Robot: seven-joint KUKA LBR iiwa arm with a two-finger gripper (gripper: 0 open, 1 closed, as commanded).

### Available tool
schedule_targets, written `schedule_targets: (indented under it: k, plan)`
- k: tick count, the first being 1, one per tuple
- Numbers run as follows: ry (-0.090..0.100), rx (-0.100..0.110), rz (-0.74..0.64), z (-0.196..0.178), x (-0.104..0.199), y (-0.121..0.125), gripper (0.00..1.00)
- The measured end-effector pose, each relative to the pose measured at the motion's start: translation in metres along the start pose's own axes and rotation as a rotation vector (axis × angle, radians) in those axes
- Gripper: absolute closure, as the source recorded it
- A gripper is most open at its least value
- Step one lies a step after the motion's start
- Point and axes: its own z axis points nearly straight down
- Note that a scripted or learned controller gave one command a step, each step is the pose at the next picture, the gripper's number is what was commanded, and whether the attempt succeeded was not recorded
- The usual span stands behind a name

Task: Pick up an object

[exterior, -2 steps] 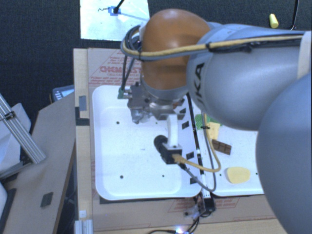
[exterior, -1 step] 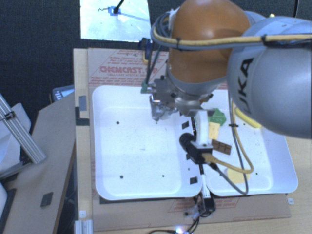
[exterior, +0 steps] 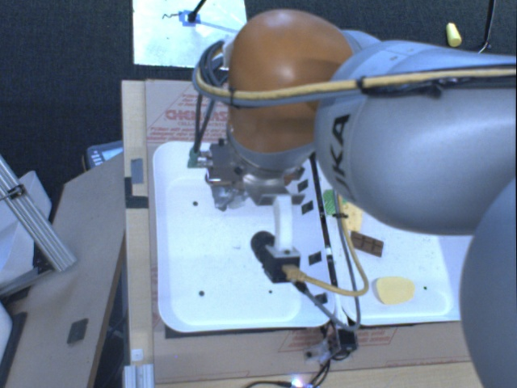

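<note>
We see two shallow white bins of smooth plastic with rounded corners, set on brown cardboard (exterior: 174, 111) printed in red. The left bin (exterior: 194, 249) has a few small dark specks on its floor. The loose things lie in the right bin (exterior: 428, 253). A flat yellow piece (exterior: 394, 289) with rounded edges sits close to the near rim. A small brown rectangular block (exterior: 367, 245) lies just beyond and apart from it, and a green scrap (exterior: 329, 203) is partly hidden under the grey arm (exterior: 420, 136). The glossy orange band (exterior: 279, 71) hangs over the far part of the left bin and hides the jaws, so we cannot tell how they stand or whether they hold anything. Open floor lies left of the wrist and toward the near rim.
</note>
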Motion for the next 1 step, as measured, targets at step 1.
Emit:
schedule_targets:
  k: [1]
  plan:
    - [0.008,-0.016,0.001,-0.1488,-0.0151,-0.0245,1.0]
